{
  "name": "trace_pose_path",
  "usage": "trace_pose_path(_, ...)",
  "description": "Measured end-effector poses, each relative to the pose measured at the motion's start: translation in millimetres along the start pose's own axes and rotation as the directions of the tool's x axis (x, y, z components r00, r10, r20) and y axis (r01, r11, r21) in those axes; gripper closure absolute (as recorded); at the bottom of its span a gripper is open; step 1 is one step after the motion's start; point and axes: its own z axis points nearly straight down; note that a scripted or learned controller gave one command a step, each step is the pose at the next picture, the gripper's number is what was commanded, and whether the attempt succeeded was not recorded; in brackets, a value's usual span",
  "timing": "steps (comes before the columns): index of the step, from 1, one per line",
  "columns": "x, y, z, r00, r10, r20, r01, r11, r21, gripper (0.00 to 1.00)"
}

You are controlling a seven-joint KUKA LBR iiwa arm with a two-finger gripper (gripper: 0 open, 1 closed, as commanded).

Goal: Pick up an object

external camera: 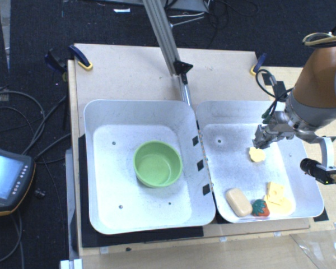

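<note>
A small pale yellow object (257,154) lies in the middle of the right bin (224,128). My gripper (260,141) hangs right above its upper edge, reaching in from the right. Near the bin's front edge lie a tan oval piece (238,201), a small red and green object (260,207) and a yellow cheese-like wedge (279,197). In the left bin (109,125) stands a green bowl (157,163).
A slanted metal pole (163,32) crosses above the back of the bench, ending near the bins' shared edge. Black clips (200,163) sit along the divider between the bins. Yellow-tipped clamps (81,58) hold the bench's back corners.
</note>
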Motion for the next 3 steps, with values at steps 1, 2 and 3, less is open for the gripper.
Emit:
trace_pose_path(1,0,0,-1,1.0,0.0,-0.001,0.0,1.0,0.005,1.0)
trace_pose_path(2,55,3,3,1.0,-0.005,-0.002,0.005,1.0,0.005,1.0)
trace_pose_path(3,103,16,3,1.0,-0.005,-0.002,0.005,1.0,0.005,1.0)
